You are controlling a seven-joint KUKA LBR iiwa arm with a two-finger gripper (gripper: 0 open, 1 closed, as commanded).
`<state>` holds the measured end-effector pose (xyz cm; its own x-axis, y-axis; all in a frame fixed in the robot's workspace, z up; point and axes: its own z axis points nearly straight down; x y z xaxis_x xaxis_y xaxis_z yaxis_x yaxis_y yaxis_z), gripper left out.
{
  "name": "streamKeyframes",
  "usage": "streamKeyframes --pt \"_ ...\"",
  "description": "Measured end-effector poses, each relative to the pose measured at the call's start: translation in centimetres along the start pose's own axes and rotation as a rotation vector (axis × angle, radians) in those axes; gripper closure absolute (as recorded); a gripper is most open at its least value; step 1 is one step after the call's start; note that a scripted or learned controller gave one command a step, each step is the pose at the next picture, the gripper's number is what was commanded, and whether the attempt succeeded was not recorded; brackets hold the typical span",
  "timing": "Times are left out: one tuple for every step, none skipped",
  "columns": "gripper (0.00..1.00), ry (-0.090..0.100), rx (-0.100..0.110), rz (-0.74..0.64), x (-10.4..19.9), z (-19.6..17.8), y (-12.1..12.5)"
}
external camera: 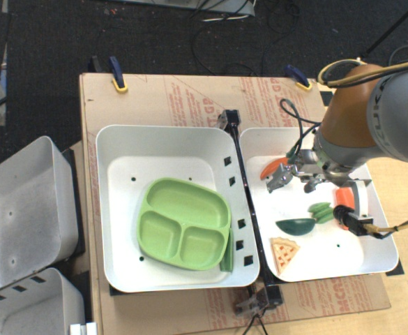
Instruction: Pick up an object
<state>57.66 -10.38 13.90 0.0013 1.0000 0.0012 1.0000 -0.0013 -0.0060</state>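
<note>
Right of centre in the frame, inside the right bin, the gripper is hanging over the bin's upper-left part w/ an orange-red object showing just beside and partly under it. That piece is prob. the pick target, judging by how close the tool is sitting to it. Can't tell if the fingers are apart or together; dark hardware and cabling are hiding the tips, so no grasp is showing.

Further out in the same bin, other candidates are lying loose: a dark green leaf-shaped piece near mid-bin, a lighter green piece touching its right end, an orange-and-white item at the right side under the arm, and a pizza-slice toy toward the lower edge. All are lying flat and mostly apart, which is leaving room for a top-down approach.

Left of the divider, the left bin is holding a green compartment tray, lying flat, well apart from the action.
</note>
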Motion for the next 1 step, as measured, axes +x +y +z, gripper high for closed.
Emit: streamKeyframes --pt "0.0 0.0 0.0 0.0 0.07 5.0 -0.09"
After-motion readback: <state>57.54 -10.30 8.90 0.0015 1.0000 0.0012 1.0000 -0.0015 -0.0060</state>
